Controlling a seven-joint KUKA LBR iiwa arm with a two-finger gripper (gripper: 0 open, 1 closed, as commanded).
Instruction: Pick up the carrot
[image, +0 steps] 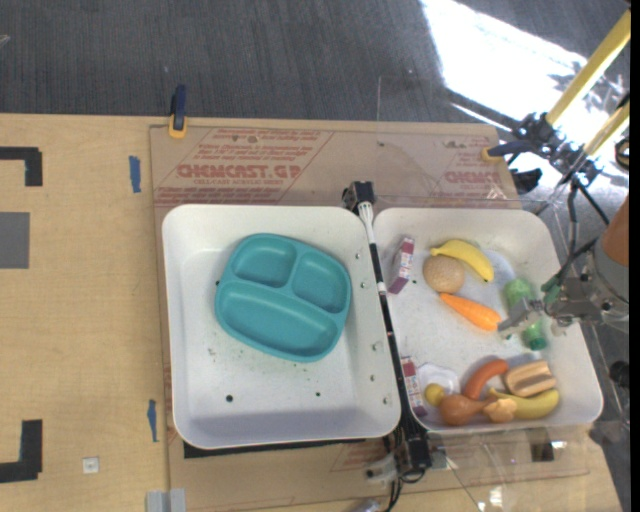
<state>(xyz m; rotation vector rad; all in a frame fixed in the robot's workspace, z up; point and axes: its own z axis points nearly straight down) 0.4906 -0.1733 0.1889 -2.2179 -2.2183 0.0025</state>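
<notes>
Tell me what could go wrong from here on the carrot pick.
1. The carrot lies close beside the round tan food and the banana; a misplaced approach may nudge those instead.
2. The tool sits at green items near the right bin wall, so it might bump or drag them when moving toward the carrot.
3. The carrot lies slanted, so a misaligned grasp could slip off.

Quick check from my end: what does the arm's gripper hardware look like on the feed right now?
At the right bin's right rim, the gripper is a small grey and dark metal assembly with thin finger parts. Dark cables run above it. An orange patch of the arm shows at the frame edge.
</notes>
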